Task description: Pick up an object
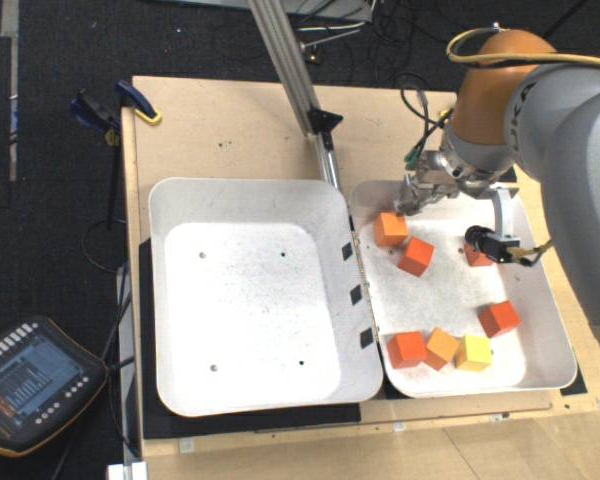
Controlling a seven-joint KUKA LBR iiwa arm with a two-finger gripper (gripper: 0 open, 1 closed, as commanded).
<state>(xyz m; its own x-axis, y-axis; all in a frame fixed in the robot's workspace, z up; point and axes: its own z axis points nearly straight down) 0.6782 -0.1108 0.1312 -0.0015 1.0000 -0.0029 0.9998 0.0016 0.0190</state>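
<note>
The orange cube (389, 229) nearest the gripper (412, 201) looks light, rigid and flat-faced, so two opposite faces should give a sure hold, though smooth sides might slip. It is a small orange block with a paler top. It lies near the right bin's (540, 368) upper left corner, just below the gripper, whose state I cannot tell.

My own wrist covers the far rim of the right bin (540, 368). A red block (477, 256) sits half hidden behind the black fitting (483, 240) beside my gripper (412, 200), whose fingers are too small and shadowed to read.
</note>
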